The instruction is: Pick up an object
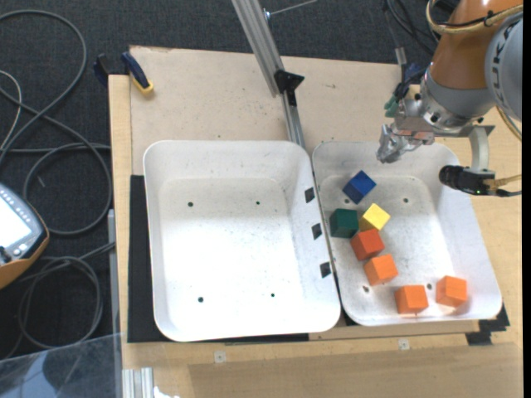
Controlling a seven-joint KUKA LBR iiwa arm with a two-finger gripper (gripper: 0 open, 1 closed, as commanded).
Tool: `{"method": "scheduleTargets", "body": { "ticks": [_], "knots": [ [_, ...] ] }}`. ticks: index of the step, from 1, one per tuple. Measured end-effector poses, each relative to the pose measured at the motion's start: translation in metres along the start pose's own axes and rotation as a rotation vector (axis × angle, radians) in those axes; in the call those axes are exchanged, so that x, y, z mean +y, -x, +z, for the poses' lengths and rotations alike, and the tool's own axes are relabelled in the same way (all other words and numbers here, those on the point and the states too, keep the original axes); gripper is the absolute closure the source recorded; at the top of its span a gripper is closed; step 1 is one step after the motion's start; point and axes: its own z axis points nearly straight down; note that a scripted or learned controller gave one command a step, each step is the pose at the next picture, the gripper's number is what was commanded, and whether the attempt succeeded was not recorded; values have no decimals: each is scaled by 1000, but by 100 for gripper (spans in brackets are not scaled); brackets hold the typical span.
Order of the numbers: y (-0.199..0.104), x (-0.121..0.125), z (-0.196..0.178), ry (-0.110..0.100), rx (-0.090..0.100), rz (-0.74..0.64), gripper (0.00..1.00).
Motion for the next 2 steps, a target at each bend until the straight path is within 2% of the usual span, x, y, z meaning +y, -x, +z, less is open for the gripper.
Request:
{"method": "scheduleTargets", "body": {
  "ticks": [1,2],
  "knots": [
    [-11,2,-55,1,1,-2,100],
    [-69,5,-59,-4,3,-7,100]
  ]
}}
